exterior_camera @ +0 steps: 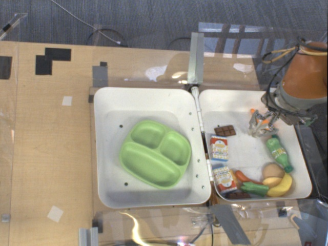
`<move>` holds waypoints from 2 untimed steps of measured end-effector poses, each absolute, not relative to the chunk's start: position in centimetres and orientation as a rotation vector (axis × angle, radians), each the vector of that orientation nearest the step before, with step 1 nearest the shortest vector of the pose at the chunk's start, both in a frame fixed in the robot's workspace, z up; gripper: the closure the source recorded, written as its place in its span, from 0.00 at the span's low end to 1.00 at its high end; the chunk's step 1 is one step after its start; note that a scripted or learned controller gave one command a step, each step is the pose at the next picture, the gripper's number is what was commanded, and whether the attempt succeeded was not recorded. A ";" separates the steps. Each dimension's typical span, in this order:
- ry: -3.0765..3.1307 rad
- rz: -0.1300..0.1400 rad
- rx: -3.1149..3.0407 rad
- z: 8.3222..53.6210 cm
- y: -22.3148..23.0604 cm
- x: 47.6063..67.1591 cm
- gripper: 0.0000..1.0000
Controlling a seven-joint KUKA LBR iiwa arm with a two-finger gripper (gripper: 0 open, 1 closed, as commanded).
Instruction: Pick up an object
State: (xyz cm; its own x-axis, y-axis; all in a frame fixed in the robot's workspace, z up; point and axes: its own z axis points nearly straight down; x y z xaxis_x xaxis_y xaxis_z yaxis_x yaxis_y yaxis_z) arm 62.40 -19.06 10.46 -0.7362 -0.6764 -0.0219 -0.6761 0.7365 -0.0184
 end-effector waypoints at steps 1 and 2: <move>2.903 -0.013 -1.130 10.4 -19.0 62.4 0.00; 2.923 -0.006 -1.116 8.9 -19.9 60.1 0.00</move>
